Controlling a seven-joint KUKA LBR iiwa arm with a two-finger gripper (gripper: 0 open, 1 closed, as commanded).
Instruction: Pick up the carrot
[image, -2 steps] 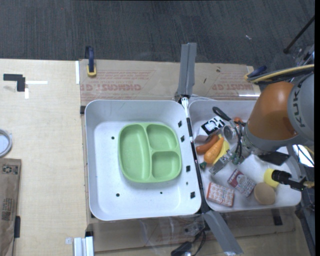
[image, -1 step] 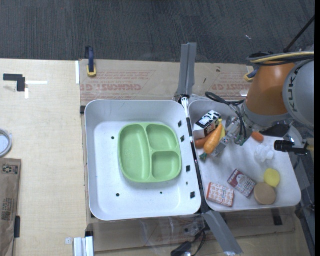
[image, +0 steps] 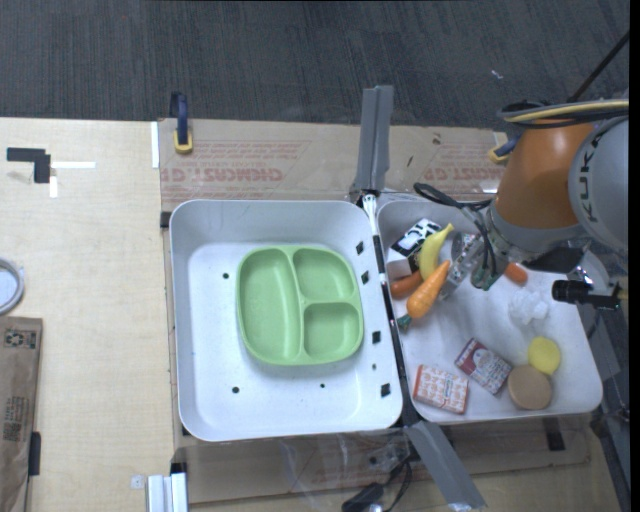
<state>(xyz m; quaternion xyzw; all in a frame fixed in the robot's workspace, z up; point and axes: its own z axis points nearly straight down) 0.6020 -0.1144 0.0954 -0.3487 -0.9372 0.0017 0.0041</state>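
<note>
While the arm reaches in from the right, its gripper (image: 468, 268) sits low in the right bin (image: 575, 395), just right of the carrot (image: 428, 290). Carrot lies tilted near the bin's left wall, its upper end close to or touching the gripper; cannot tell if the fingers are open or closed, or gripping it. Banana (image: 432, 250) just above the carrot. Green divided plate (image: 300, 304) in the left bin (image: 200, 330). Two small packets (image: 462, 378) and a brown round item (image: 530, 387) lie nearer the front.

Fixed overhead camera, slanted down, both bins (image: 190, 300) in frame
</note>
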